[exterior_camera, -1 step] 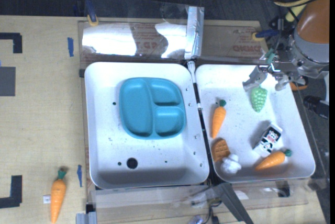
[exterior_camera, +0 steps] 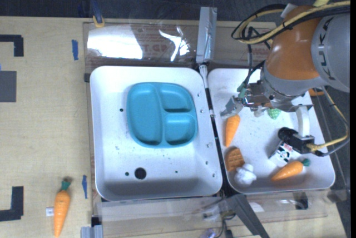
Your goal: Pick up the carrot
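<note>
An orange carrot (exterior_camera: 231, 129) lies upright in the picture at the left side of the right bin (exterior_camera: 322, 178), close to the wall between the bins. My gripper (exterior_camera: 242, 104) hangs just above the carrot's upper end, under the orange wrist band. A second carrot (exterior_camera: 288, 170) rests near the right bin's front right corner. A third carrot (exterior_camera: 61, 206) with a green top lies on the bench outside the bins, at the front left.
A blue divided plate (exterior_camera: 162, 113) sits in the left bin (exterior_camera: 105, 164). The right bin also holds a brown bread-like piece (exterior_camera: 233, 157), a white lump (exterior_camera: 245, 175), a black-and-white toy (exterior_camera: 286, 149) and a small green item (exterior_camera: 273, 114). Cables loop above the wrist.
</note>
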`<state>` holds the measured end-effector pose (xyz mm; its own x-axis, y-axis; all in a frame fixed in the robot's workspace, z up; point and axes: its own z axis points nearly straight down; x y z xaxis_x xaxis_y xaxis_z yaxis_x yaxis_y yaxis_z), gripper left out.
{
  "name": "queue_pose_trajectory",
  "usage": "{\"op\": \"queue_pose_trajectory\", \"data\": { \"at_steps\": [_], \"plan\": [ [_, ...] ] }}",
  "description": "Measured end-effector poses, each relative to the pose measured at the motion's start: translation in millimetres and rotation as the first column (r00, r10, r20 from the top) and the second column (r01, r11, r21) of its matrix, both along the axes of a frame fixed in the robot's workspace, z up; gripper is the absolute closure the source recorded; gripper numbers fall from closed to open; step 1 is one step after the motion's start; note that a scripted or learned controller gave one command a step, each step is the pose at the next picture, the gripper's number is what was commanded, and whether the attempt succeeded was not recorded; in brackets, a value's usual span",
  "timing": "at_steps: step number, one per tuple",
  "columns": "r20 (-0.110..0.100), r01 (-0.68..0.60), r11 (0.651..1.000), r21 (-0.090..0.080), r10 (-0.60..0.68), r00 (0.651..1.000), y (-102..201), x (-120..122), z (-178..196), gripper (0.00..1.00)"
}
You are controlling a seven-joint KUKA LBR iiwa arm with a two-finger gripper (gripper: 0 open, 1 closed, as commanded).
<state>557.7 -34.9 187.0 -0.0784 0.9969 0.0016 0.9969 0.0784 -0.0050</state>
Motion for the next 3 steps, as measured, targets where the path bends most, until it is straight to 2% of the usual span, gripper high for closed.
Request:
{"op": "queue_pose_trajectory", "data": {
  "at_steps": [1,2,3],
  "plan": [
    [-0.001,0.669,0.744,-0.003,-0.669,0.744,-8,-40,-3,0.00],
    [0.001,0.487,0.873,-0.002,-0.487,0.873,13,-47,-3,0.00],
    [-0.001,0.337,0.942,-0.003,-0.337,0.942,-61,-42,-65,0.00]
  ]
}}
